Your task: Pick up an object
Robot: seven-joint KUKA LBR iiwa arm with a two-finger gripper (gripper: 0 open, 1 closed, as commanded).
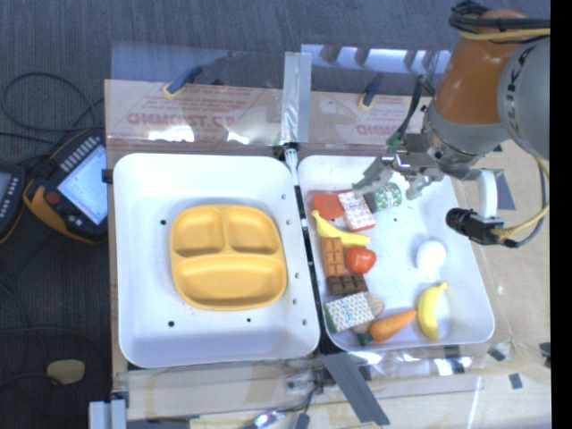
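My gripper (391,186) hangs over the back of the right bin (465,280), its two fingers spread apart and open. A small clear bottle with a green label (388,197) lies just below and between the fingertips; whether they touch it is unclear. Beside it lie a red-and-white carton (356,211), a small yellow banana (338,230), a red tomato (360,259), a brown waffle piece (332,255) and a chocolate bar (346,284). Nearer the front sit a green-and-white box (349,311), a carrot (391,325), a second banana (433,309) and a white egg (431,256).
The left bin (143,329) holds a yellow divided plate (229,256). A ridge (302,239) separates the two bins. A teach pendant (76,186) and cables lie on the floor to the left. Clamps and a clear panel stand behind the bins.
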